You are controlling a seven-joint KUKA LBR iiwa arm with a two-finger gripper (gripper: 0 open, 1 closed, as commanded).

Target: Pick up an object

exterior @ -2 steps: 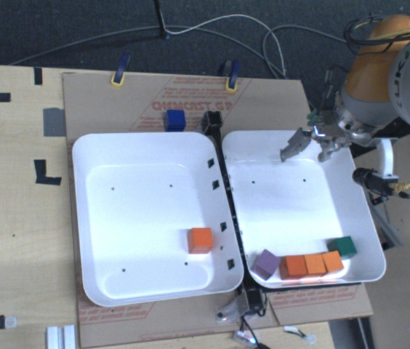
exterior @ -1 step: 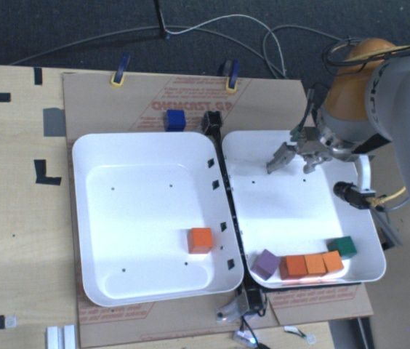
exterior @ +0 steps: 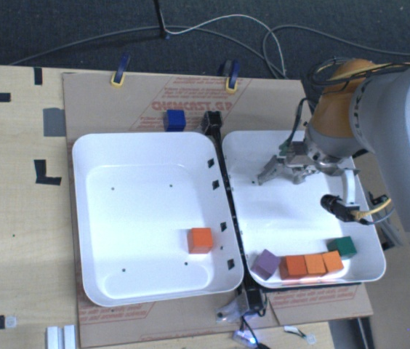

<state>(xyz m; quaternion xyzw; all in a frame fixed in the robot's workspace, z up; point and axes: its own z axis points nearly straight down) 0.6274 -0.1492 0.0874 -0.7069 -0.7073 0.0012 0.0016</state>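
An orange cube [exterior: 200, 240] lies in the left bin [exterior: 103, 158], toward its front right. Along the front wall of the right bin [exterior: 263, 144] sit a purple block [exterior: 265, 264], a row of orange blocks [exterior: 312, 265] and a green block [exterior: 343, 247]. My gripper [exterior: 279, 177] hangs over the back half of the right bin, open, its two fingers spread with nothing between them. It is well behind the row of blocks and apart from them.
A blue cube [exterior: 175, 119] rests on the cardboard behind the left bin. A black divider [exterior: 223, 195] with clips runs between the bins. The grey arm [exterior: 387, 137] covers the right bin's right side. Cables cross the dark floor at the back.
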